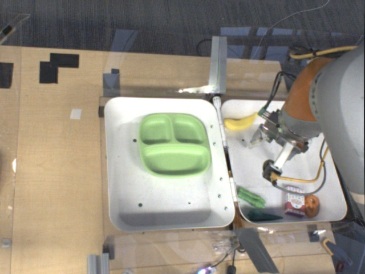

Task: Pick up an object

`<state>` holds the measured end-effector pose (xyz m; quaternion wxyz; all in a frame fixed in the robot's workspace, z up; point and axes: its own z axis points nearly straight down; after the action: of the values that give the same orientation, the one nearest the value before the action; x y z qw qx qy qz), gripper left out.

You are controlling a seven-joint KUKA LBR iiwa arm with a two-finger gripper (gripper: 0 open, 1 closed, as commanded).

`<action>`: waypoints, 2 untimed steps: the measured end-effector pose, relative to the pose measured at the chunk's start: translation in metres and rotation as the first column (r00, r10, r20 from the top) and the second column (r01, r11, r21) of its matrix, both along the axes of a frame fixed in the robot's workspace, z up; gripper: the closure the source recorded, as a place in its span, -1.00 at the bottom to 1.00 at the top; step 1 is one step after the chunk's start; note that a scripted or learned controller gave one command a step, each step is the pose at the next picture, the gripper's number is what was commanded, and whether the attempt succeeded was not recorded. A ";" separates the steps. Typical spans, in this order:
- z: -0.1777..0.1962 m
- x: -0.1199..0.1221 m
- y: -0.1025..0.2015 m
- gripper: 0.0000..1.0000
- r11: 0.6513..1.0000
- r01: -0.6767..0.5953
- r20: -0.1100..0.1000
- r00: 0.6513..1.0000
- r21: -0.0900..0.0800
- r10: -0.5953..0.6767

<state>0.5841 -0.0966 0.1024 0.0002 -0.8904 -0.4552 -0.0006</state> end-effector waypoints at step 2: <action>-0.006 0.078 0.001 -1.00 0.864 -0.503 0.004 0.864 -0.005 0.503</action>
<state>0.6620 -0.0957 0.0967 -0.0025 -0.7410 -0.6715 -0.0021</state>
